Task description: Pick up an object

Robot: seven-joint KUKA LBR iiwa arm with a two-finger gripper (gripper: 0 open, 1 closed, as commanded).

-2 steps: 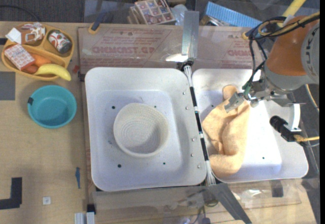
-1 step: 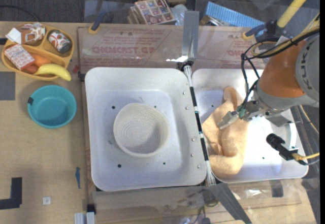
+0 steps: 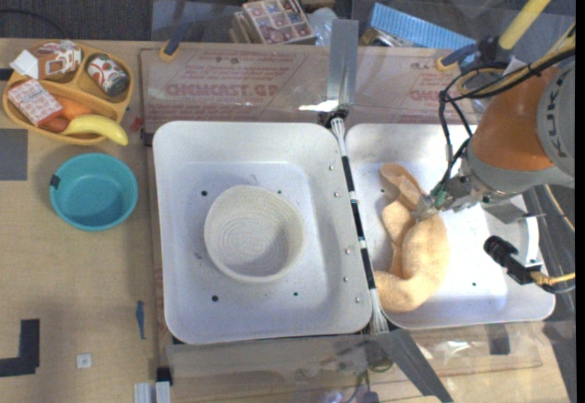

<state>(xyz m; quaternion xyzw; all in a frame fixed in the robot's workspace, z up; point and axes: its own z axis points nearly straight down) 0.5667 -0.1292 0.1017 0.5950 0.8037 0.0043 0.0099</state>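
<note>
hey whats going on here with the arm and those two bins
A grey KUKA arm with an orange band reaches in from the right, and its gripper is down on a tan, floppy plush-like object in the right bin. Whether the object is actually gripped can't be seen. The left bin holds a white woven bowl, untouched. A blue bowl and a tray of toy food sit off to the left.

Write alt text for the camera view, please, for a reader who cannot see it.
The arm's gripper is down at a tan plush toy lying in the right white bin. The left white bin holds a round white woven bowl. Left of the bins are a blue bowl and a tray of toy food.
</note>
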